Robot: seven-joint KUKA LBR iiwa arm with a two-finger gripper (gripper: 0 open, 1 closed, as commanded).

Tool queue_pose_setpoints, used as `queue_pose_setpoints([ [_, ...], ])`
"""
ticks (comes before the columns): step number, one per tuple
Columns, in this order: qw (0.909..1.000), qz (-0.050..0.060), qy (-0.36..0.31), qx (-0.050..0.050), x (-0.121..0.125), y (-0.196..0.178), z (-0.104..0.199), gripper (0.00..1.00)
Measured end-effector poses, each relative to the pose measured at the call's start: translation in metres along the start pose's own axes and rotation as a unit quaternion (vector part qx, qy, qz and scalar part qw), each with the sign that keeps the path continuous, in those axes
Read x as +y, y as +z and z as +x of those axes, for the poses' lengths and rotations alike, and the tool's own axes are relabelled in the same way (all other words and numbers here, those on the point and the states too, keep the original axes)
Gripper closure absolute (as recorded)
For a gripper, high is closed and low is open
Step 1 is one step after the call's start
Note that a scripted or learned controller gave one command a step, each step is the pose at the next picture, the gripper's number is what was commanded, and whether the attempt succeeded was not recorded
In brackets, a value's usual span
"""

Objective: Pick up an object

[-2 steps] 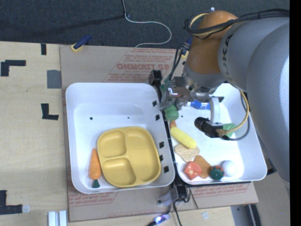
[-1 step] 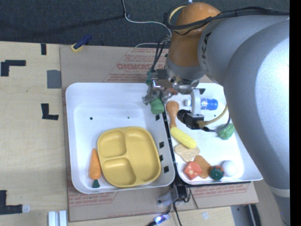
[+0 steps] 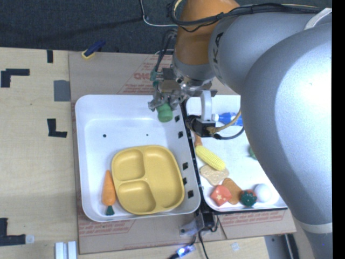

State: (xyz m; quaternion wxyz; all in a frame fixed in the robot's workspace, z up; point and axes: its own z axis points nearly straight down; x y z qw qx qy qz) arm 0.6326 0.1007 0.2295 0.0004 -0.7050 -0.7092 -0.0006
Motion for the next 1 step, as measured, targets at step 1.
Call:
queue_pose_setpoints([
  [1,1.0,0.002,0.003,-0.001,-0.014,-0.0025,-0.0046,1.0],
])
